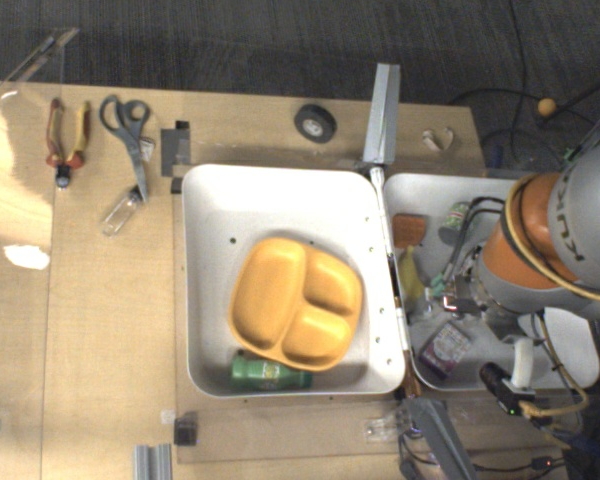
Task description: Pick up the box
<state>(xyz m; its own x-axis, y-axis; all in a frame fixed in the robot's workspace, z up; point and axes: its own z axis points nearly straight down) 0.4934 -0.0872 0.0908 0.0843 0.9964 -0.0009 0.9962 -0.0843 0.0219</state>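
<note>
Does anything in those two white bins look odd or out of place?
The yellow divided tray in the left bin sits at an angle, and its lower edge overlaps a green bottle lying on its side against the bin's front wall.

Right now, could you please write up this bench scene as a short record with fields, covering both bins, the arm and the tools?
left bin: yellow three-compartment plastic tray; green bottle lying on its side at the tray's near edge
right bin: orange-brown block, small dark patterned box, other small items
arm: over the right bin, wrist hiding its fingers
bench, far left: red-handled pliers, grey scissors
bench, behind bins: black tape roll
</note>
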